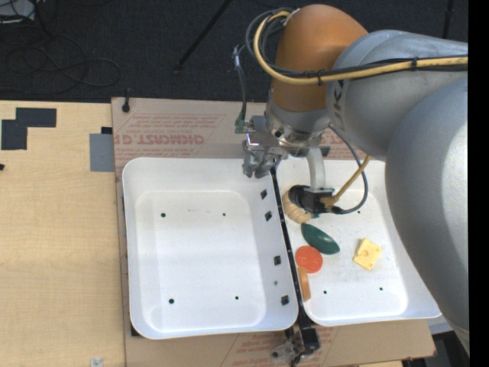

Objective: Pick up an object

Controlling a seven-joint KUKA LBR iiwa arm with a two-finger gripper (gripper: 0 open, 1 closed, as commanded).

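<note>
My gripper point(258, 163) hangs over the far end of the divider between the two white bins, with nothing visibly held in it. The right bin point(382, 300) holds a dark green leaf-shaped piece point(321, 240), a red-orange disc point(309, 259), a yellow cheese-like block point(367, 254) and a thin orange stick point(304, 286) against the divider. A tan curved piece point(293, 209) lies just behind the green one, partly hidden by the wrist. All these things sit to the right of and nearer than the gripper.
The left bin point(145, 205) lies beside the right one, with the raised divider point(275, 243) between them. The large grey arm point(412, 128) covers the right side of the view and the right bin's far corner. Cardboard point(176, 132) lies under the bins.
</note>
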